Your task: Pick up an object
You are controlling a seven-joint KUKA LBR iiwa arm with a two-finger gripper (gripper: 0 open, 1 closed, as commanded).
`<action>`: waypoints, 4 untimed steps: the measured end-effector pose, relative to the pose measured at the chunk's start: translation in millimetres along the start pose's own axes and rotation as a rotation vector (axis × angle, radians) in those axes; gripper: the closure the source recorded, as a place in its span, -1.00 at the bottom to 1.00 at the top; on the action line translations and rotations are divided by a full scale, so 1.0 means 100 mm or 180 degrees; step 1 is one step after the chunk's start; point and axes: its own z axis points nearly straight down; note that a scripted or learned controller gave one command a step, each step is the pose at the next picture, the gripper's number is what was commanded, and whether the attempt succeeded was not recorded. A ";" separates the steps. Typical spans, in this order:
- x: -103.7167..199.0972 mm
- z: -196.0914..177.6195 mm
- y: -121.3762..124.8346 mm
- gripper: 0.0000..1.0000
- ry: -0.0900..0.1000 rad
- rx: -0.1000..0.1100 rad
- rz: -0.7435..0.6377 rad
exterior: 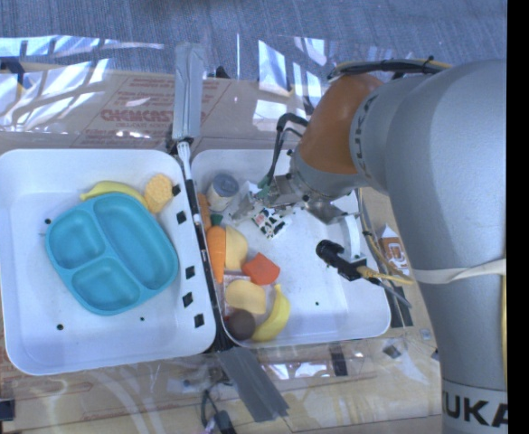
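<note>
Along the left wall of the right bin (373,319), near the centre of the frame, a cluster of play food is gathered: an orange carrot (216,251) whose long axis runs up and down the frame, its narrower end apparently toward the top, though this is hard to judge; a pale yellow piece (234,245) touching it on the right; a red-orange wedge (261,268) just beside that; a banana (278,316) curving along the lower edge, its long axis slanting from lower left to upper right; a dark round item (239,323) tucked against the banana; any of these could be taken as the object. Above the cluster, a small grey-lidded jar (222,188) stands near the bin's upper left corner. The gripper (269,215) is seen over the middle of the right bin, apart from the cluster; whether its jaws are open or closed cannot be told, and nothing is seen held. The step is judged to be the approach; a shift down-left and a descent over one piece would be called for next. Further out, a blue divided tray (110,251) lies in the left bin (15,333).
</note>
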 end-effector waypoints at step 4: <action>-0.12 0.00 0.38 -1.00 0.0062 0.0264 0.0799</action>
